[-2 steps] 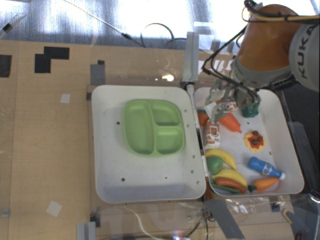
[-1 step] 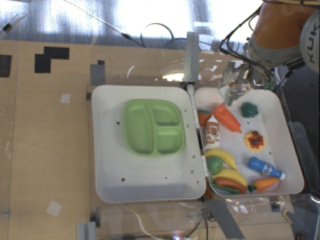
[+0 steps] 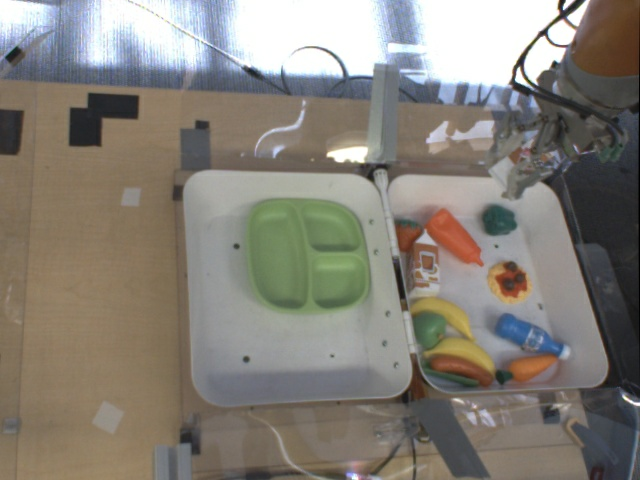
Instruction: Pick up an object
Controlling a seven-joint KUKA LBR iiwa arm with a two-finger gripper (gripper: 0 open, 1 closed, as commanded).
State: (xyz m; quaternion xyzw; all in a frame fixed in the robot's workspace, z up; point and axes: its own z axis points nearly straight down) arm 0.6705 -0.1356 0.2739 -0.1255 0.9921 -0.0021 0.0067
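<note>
Where the gripper (image 3: 518, 180) hovers, a lumpy dark-green toy (image 3: 499, 219).

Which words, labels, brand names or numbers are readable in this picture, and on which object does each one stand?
No text can be read here.
Small carton in the right bin: a brown-and-white printed label, too blurred to read.
Blue bottle: no legible label.
Green tray in the left bin: no markings visible.
Black squares on the bench: plain shapes, not letters.
</note>
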